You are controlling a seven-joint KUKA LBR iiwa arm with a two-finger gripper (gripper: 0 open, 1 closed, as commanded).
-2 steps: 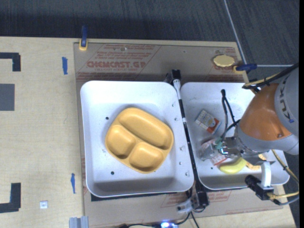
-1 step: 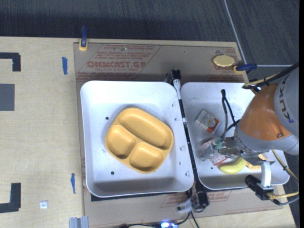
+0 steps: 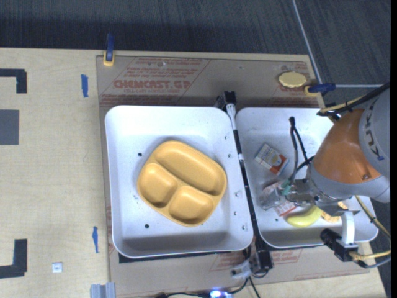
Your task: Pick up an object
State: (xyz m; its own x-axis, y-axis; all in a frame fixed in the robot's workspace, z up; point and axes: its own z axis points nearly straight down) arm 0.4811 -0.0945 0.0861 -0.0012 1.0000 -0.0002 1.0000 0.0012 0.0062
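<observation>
My gripper is low in the right bin, with the orange-banded wrist above it hiding much of that bin. Just under and to the right of the gripper lies a small yellow banana-shaped object. A crumpled clear wrapper sits right beside the gripper on its left. A small white and orange packet lies farther back in the same bin. I see nothing between the gripper's tips from this angle.
The left bin holds a large yellow three-compartment tray. Black cables hang over the back of the right bin. A yellow disc rests on the cardboard behind the bins. Light wooden bench extends to the left.
</observation>
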